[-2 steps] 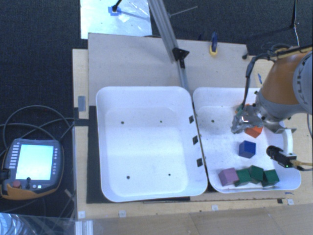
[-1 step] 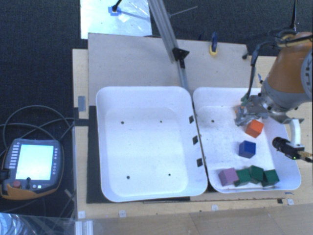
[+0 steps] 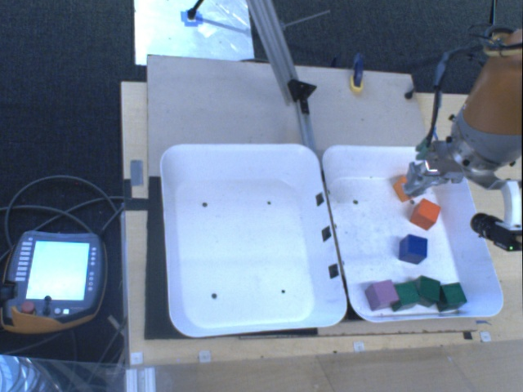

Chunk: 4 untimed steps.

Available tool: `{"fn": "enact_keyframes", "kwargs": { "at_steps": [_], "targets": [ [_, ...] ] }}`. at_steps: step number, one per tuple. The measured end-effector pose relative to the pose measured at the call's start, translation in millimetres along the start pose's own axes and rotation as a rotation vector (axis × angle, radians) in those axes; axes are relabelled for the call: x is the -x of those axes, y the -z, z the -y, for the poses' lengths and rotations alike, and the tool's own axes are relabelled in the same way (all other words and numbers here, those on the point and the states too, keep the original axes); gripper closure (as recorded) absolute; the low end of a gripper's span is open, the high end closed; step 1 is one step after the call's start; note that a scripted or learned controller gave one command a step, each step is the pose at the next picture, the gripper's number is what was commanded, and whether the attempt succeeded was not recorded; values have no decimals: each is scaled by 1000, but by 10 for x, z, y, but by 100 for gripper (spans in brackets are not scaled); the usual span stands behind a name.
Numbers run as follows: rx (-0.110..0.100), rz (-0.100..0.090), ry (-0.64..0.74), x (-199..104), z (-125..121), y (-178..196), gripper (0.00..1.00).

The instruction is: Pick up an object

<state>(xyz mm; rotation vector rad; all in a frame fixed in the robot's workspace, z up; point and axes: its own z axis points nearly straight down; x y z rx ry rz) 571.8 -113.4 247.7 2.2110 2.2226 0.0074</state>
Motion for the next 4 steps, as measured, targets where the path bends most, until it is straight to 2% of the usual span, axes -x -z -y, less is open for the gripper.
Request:
{"fn": "enact_keyframes", "kwargs": {
  "at_steps": [3, 4],
  "targets": [
    [-3, -3, 5, -1627, -562, 61, 100],
    [-7, -3, 4, -2073, -679, -146, 100]
  ]
}}
